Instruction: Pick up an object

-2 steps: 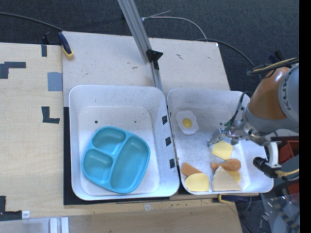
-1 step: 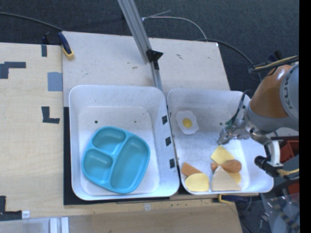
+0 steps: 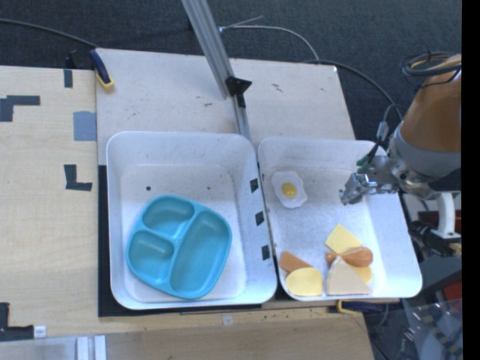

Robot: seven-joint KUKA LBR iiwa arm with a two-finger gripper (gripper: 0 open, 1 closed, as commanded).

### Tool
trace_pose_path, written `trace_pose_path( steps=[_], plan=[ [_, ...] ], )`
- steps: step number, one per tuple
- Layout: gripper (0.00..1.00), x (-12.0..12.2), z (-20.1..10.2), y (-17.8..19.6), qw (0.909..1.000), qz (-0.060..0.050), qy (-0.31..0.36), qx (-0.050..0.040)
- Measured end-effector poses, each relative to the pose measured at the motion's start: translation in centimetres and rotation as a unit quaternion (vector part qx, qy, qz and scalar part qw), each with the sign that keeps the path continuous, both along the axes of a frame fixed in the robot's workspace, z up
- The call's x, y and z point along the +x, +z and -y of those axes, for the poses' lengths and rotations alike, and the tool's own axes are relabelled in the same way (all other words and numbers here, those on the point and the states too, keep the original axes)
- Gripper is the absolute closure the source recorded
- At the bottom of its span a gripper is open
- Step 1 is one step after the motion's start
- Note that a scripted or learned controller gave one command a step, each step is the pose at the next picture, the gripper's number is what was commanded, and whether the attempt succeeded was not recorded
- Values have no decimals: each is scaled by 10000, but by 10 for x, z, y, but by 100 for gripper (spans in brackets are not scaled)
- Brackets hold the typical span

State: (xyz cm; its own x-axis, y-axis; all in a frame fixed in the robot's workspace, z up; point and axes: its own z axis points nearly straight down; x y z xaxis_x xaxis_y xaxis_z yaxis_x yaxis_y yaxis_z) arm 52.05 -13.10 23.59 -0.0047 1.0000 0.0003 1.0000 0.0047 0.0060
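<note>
Fried egg (image 3: 289,189) | right white bin (image 3: 315,152) | wooden bench (image 3: 45,201) | dark floor (image 3: 360,21)

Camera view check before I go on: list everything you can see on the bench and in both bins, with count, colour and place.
Bins: two, white, shallow, side by side on the bench.
Divided plate: one, light blue, three compartments, in the left bin toward its near side.
Fried egg toy: one, white with a yellow centre, far left part of the right bin.
Food pieces: a touching cluster, yellow, orange and cream, near side of the right bin; exact count is hard to tell.
Metal rail: one, silver, slanting down from the top to the bins' far edge.
Clamp handle: one, blue and yellow, far left corner of the board.
Cables: dark and white, behind the bins.
Arm: one, grey and orange, at right.
Gripper: one, over the right bin's right side, holding nothing visible.
</note>
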Motion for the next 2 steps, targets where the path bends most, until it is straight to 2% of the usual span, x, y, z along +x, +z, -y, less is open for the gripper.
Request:
trace_pose_path(
  steps=[1, 2],
  plan=[
    [100, -22, -56, 66, 10000, -3, 12, 6],
    [100, -22, -54, 72, 10000, -40, -5, 1]
  ],
)
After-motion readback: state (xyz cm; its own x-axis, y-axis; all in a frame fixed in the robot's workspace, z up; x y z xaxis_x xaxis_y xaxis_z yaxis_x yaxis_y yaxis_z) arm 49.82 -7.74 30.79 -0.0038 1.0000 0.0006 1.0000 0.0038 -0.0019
